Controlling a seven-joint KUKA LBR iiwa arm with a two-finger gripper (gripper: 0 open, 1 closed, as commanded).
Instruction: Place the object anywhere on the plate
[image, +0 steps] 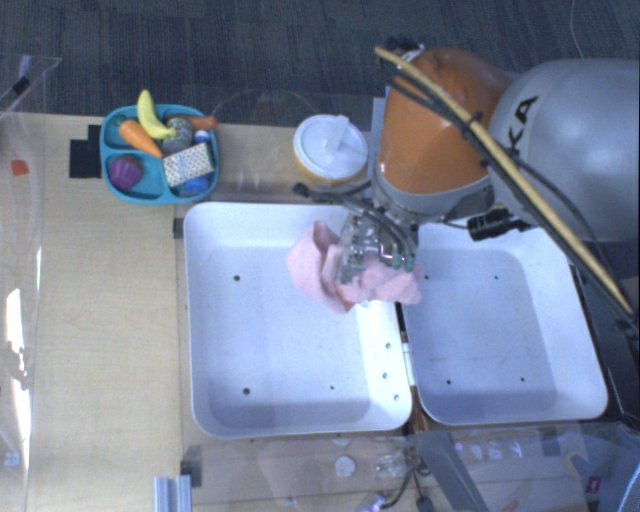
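Note:
A crumpled pink cloth (322, 270) is at the upper right of the left white bin (250, 390), with one end reaching over the rim between the two bins. My gripper (356, 256) points down into the middle of the cloth, and the fabric bunches up between its fingers; it is shut on the cloth. The grey arm with its orange band (435, 130) rises behind it from the right. A blue divided plate (112, 150) holding toy fruit and vegetables sits on the bench at the far left, well away from the gripper.
A white round lid or cup (331, 147) stands on the bench just behind the left bin. The right white bin (500, 330) lies beside the gripper. A black patch (84, 157) sits left of the plate. The wooden bench top (90, 330) spreads out to the left.

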